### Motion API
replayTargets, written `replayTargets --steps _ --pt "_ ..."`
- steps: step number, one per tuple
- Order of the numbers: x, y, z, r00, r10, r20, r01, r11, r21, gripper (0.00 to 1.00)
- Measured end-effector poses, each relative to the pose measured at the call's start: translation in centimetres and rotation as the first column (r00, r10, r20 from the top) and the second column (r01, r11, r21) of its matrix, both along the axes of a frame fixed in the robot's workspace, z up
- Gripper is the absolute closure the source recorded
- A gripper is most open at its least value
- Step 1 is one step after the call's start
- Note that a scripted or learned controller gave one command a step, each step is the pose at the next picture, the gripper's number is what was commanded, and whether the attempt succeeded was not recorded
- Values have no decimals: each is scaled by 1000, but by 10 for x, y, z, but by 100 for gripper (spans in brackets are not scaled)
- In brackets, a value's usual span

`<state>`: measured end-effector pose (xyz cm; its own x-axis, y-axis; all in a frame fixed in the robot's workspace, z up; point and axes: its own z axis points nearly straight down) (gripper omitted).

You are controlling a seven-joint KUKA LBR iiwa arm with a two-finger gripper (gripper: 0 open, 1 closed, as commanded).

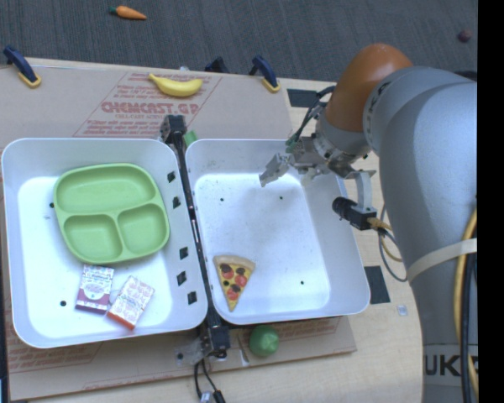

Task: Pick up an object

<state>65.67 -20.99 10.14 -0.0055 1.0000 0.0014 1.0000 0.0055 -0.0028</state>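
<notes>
A toy pizza slice (233,279) lies near the front left corner of the right bin (319,263). In the left bin (21,225) rest a green divided plate (111,210) and two small snack packets (95,288) (131,301) in front of it. My gripper (277,170) hangs over the back edge of the right bin, well behind the pizza slice, pointing left. Nothing shows between its fingers.
A toy banana (176,84) lies on the cardboard behind the bins. A green ball (265,340) sits on the cardboard in front of the right bin. An orange carrot (130,12) lies on the floor. Blue clamps (21,65) (265,71) hold the board.
</notes>
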Motion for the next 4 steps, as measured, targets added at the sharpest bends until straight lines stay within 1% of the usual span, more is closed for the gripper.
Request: replayTargets --steps 1,4 --pt "0 2 11 1000 -1 3 1 1000 0 0" --pt "0 0 2 1000 0 0 0 1000 0 0"
